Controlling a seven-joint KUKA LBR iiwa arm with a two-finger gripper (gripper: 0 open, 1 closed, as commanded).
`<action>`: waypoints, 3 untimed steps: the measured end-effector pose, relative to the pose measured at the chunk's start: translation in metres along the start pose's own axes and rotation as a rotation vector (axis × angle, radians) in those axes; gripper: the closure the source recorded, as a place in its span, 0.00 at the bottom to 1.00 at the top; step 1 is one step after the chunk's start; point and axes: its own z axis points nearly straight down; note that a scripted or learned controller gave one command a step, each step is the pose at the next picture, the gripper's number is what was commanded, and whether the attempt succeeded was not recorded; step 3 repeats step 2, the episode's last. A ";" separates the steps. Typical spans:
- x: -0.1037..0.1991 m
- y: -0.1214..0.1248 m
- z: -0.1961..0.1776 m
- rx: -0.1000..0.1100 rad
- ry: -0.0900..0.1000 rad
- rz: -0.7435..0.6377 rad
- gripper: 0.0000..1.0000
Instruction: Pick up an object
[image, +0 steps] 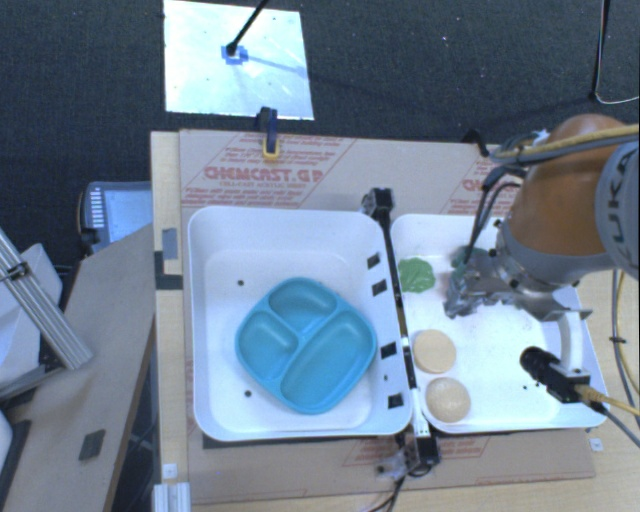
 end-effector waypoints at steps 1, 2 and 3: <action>0.047 0.002 -0.002 0.000 0.000 -0.001 1.00; 0.108 0.005 -0.001 0.001 0.001 -0.002 1.00; 0.108 0.005 -0.001 0.001 0.001 -0.002 1.00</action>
